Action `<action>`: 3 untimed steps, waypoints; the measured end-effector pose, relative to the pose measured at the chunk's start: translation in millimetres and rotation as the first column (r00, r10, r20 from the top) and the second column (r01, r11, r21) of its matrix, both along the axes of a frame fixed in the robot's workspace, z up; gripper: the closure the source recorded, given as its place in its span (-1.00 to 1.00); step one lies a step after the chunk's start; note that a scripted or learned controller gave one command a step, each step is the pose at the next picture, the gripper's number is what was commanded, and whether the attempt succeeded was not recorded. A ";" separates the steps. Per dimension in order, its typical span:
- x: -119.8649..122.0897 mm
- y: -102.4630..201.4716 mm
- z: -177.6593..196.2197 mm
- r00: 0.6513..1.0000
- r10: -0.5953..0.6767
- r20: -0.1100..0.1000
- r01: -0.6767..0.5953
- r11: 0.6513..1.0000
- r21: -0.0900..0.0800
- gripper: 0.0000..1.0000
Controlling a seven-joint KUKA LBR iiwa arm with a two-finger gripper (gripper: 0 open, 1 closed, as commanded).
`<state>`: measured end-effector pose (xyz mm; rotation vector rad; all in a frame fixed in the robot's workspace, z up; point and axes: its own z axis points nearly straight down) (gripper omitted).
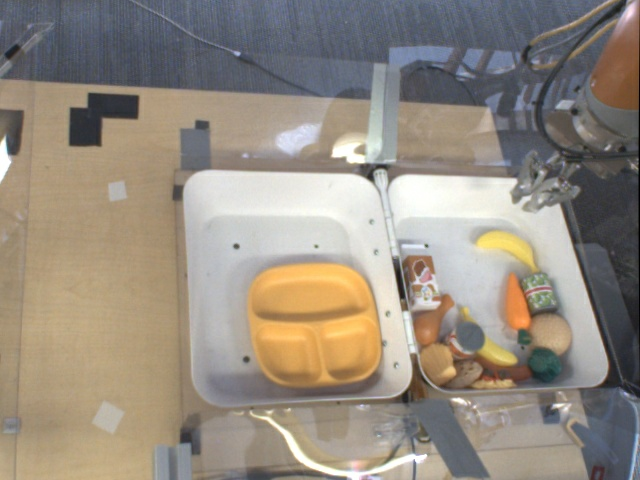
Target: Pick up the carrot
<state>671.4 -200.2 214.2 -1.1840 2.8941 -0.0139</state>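
The carrot (516, 302) is lying on the floor of the right bin (440, 200), standing roughly end-on to the camera, with a small green-labelled can (538, 292) touching its right side and a banana (507, 247) just above it. Below the carrot, other toy foods are crowding the bin's near corner, so the clearest approach appears to be from above and from the carrot's left, where bare floor is showing. The pincer (543, 185) is hovering over the bin's far right corner, up and to the right of the carrot, well apart from it and holding nothing. Whether its fingers are wide or narrow I cannot tell. The can is the main risk: a finger descending on that side would probably strike it. The left bin (215, 203), left of the carrot, is carrying a yellow tray (314, 321).
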 end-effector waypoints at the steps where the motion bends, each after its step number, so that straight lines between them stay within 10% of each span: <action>1: -10.0 -4.8 -98.1 0.986 -0.169 0.007 0.169 0.986 0.003 1.00; 2: -7.3 67.2 -28.6 1.000 0.013 0.000 -0.013 1.000 0.004 1.00; 3: -8.7 65.1 -30.9 1.000 0.010 -0.004 -0.010 1.000 0.004 -1.00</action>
